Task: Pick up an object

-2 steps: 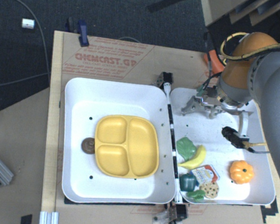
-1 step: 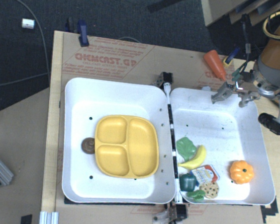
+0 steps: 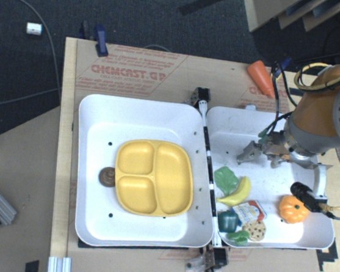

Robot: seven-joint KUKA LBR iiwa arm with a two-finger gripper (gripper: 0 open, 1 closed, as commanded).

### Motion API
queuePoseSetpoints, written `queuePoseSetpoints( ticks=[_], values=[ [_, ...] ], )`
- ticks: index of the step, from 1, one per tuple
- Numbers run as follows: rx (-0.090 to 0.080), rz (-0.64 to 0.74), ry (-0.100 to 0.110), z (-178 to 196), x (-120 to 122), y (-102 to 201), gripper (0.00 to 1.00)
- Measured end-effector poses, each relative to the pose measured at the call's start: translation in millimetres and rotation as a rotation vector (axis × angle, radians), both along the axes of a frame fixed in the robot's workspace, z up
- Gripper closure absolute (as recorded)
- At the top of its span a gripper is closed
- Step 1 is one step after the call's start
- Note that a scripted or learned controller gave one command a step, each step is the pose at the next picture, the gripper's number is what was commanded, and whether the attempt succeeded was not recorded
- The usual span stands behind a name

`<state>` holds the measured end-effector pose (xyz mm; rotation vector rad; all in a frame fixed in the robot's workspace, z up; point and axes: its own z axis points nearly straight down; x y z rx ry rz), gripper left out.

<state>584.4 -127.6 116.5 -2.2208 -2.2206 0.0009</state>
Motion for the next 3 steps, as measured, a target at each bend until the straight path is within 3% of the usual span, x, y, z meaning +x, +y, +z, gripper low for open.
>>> queuePoseSetpoints(
  ticks=[1, 2, 3],
  values=[
    [0.001, -0.001, 0.001, -32.3, -31.4, 25.3, 0.0],
    [-0.002, 0.0, -0.004, 54.1, 8.2, -9.6, 0.0],
    [0.0, 0.0, 0.001, -16.4, -36.3, 35.0, 0.0]
  ],
)
